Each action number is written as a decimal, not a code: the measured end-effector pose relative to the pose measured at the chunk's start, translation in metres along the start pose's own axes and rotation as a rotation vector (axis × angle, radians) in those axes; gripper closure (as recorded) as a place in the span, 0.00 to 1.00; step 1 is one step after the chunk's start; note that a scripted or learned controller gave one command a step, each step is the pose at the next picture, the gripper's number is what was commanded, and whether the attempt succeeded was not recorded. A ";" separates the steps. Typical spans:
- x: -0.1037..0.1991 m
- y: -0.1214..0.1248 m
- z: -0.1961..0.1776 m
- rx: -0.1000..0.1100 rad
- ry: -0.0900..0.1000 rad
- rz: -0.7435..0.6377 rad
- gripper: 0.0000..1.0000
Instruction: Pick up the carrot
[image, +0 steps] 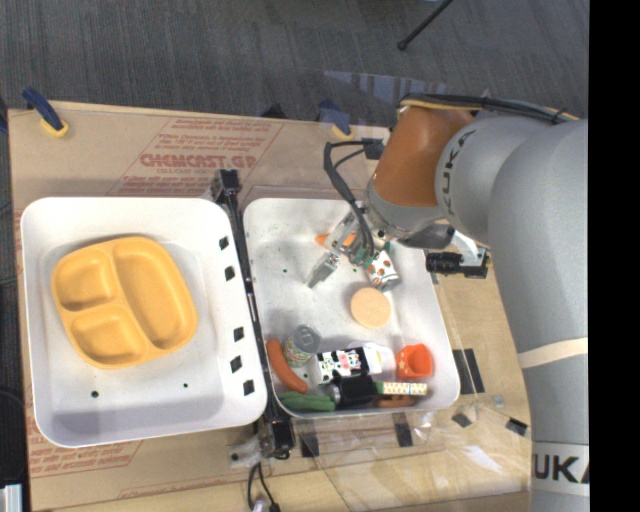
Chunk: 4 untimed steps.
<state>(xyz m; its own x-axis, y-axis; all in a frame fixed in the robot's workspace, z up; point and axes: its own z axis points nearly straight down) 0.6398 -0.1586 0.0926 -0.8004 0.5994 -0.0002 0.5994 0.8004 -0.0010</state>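
A long orange-red carrot-like piece (286, 367) lies against the left wall of the right bin (262, 300), near its front corner and beside a green item (305, 400). My gripper (336, 255) hangs low over the back middle of that bin, well away from this piece. A small orange tip (322, 239) pokes out right beside the gripper on its left, with a bit of green on the other side. Whether that is a carrot, I cannot tell. The wrist hides what lies under the gripper.
A patterned small can (380, 268) sits just right of the gripper, with a peach disc (371, 308) below it. A round tin (300, 343), a black-and-white box (350, 362) and an orange cup (414, 360) crowd the front. The left bin (40, 330) holds a yellow divided plate (122, 299).
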 end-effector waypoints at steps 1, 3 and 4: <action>-0.001 0.001 -0.012 -0.002 -0.004 -0.005 1.00; 0.083 0.055 -0.236 -0.003 -0.015 -0.394 1.00; 0.069 -0.016 -0.104 0.006 0.009 -0.183 1.00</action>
<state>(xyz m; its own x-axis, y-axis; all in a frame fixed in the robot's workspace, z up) 0.5750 -0.1302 0.1966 -0.8959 0.4442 0.0099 0.4442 0.8959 -0.0062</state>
